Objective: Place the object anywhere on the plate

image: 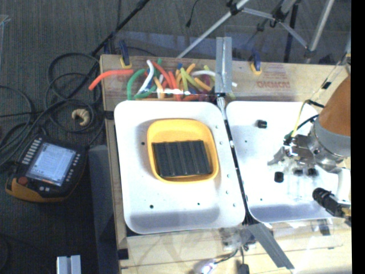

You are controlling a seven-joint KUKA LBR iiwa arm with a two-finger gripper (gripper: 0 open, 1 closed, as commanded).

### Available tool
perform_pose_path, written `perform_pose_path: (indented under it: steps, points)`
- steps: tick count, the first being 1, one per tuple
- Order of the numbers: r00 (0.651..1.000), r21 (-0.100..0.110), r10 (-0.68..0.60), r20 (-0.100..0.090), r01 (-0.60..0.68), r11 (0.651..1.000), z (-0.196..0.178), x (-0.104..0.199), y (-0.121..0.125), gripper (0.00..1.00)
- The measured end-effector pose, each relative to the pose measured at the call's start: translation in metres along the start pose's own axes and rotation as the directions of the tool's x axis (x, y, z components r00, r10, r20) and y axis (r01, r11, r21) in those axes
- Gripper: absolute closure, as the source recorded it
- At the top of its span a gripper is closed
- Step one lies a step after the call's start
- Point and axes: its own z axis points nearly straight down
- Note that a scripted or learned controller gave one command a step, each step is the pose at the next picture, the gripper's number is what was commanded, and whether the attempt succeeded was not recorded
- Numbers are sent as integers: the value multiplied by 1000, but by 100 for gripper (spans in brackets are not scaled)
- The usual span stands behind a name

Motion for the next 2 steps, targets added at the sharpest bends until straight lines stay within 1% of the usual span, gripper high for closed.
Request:
perform_pose_path:
  steps: [1,2]
  points:
    - [980,1,-201,-2,201,980,25,59,-13,100]
    - [949,1,-314,-1,314,949,23,116,13,100]
